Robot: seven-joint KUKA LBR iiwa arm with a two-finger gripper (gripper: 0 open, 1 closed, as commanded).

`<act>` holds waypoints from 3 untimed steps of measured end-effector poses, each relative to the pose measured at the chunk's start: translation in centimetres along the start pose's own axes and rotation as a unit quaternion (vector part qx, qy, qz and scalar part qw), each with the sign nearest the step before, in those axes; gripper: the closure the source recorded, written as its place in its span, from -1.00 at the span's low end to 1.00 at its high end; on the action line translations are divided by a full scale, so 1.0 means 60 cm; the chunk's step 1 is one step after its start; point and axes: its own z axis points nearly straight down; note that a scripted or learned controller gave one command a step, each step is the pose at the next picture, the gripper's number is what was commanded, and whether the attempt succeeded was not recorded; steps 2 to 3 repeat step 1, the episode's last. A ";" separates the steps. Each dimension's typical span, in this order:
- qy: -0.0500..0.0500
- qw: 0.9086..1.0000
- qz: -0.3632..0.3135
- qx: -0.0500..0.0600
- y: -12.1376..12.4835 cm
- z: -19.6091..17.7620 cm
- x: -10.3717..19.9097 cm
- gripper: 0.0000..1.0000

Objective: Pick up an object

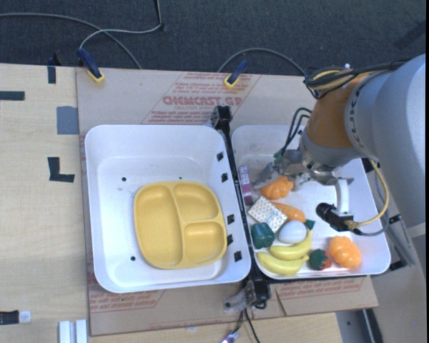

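We are looking at a robotics lab or test cell, not a home or kitchen. The bench [28, 213] is a plain wood-grain surface marked with black tape pieces [57, 168], and a printed cardboard sheet [193, 102] is fixed to it with yellow-and-blue clamps [91, 66]. Two white bins [107, 148] sit on it, joined by black clips. Loose cables [121, 34] run over dark carpet [272, 13] behind. A grey industrial arm [397, 131] with an orange band hangs above plastic toy food [289, 245], and we see a yellow divided tray [179, 224] in the other bin
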 end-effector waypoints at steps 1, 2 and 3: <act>0.000 1.000 0.000 0.000 0.000 -0.015 0.000 1.00; 0.000 1.000 0.000 0.000 0.000 -0.015 0.000 1.00; 0.000 1.000 0.000 0.000 0.000 -0.015 0.000 1.00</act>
